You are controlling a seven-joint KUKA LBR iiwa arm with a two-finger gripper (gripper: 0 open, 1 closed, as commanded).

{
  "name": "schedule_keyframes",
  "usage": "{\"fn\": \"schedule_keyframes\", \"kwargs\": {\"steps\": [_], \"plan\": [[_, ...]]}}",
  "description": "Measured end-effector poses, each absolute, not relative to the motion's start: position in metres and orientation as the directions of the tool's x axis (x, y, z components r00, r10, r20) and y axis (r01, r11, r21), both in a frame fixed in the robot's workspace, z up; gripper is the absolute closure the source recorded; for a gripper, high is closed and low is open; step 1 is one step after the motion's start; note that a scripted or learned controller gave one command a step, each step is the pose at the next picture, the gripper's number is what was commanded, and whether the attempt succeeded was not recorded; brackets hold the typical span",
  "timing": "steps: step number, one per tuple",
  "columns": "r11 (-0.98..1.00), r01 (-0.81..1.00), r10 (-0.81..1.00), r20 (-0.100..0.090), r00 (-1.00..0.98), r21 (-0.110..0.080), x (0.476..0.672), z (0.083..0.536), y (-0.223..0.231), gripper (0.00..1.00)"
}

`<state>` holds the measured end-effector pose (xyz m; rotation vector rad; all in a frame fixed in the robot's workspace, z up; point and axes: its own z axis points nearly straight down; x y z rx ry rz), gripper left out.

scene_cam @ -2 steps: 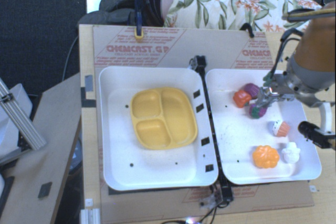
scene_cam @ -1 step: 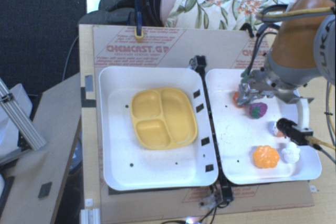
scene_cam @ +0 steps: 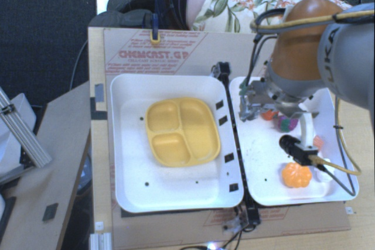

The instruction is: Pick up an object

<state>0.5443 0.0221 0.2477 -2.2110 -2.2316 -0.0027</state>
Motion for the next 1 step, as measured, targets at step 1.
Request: {"fn": "schedule_keyframes", "kwargs": {"steps": [1], "plan": [[0.011, 1.000, 1.000, 0.003, -0.011, 0.001, 0.5474, 0.2427, 0.0849, 1.00]]}}
